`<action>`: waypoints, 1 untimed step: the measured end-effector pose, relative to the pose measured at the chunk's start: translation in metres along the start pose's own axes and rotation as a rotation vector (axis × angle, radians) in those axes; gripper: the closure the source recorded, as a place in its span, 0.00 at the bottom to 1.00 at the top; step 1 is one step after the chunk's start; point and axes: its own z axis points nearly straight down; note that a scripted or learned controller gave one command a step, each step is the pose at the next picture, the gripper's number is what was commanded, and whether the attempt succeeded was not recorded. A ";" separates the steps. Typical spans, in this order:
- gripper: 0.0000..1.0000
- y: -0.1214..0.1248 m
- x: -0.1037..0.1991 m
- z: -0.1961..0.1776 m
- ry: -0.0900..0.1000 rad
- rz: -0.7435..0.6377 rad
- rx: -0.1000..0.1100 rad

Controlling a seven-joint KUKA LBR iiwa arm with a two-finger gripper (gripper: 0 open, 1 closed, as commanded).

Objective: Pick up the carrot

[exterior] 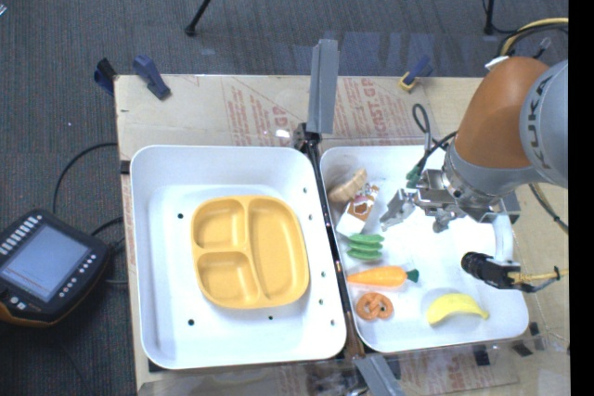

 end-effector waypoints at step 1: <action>0.00 -0.064 -0.001 0.085 0.002 0.246 -0.006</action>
